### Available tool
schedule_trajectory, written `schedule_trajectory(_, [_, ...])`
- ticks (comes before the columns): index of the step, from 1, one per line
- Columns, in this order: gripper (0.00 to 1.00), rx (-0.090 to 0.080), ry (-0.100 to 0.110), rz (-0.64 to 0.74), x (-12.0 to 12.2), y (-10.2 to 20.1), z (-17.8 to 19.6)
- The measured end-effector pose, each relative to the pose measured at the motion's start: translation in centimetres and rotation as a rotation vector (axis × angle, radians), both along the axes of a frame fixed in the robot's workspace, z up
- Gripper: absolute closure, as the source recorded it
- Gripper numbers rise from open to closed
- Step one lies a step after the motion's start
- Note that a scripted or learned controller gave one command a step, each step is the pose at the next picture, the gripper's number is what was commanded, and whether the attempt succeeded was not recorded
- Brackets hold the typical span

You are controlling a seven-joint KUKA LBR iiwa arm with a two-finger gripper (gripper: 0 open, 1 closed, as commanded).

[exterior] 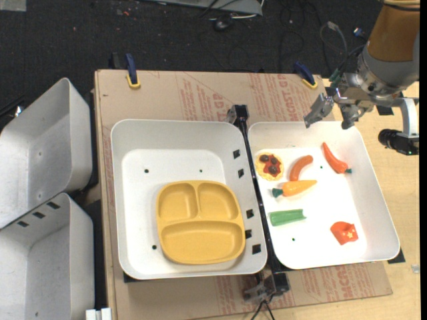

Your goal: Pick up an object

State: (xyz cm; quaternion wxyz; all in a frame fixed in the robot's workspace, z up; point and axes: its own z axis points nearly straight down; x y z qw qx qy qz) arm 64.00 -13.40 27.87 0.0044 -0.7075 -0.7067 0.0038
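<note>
Approach step, nothing grasped yet. Your two-finger gripper hangs above the far edge of the right white bin, fingers spread wide and bare. Candidates lie in that bin: small round pizza toy, orange-red sausage, red chilli pepper, orange carrot, green bean pod, red pepper chunk. Yellow divided plastic tray sits in the left bin. Next, you likely need to pick one target, centre over it, descend.

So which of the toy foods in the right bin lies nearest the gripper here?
The red chili pepper, lying at a slant by the right bin's far right side, just below the open gripper. The sausage, pizza, carrot and the rest lie farther off.
</note>
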Motion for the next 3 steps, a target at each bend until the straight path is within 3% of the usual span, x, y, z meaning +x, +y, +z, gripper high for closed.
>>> schedule_trajectory(1, [0.00, -0.002, -0.012, 0.002, 0.2, 0.0, 0.7])
schedule_trajectory(3, [0.00, -0.001, -0.009, 0.000, 0.2, -0.5, -10.6])
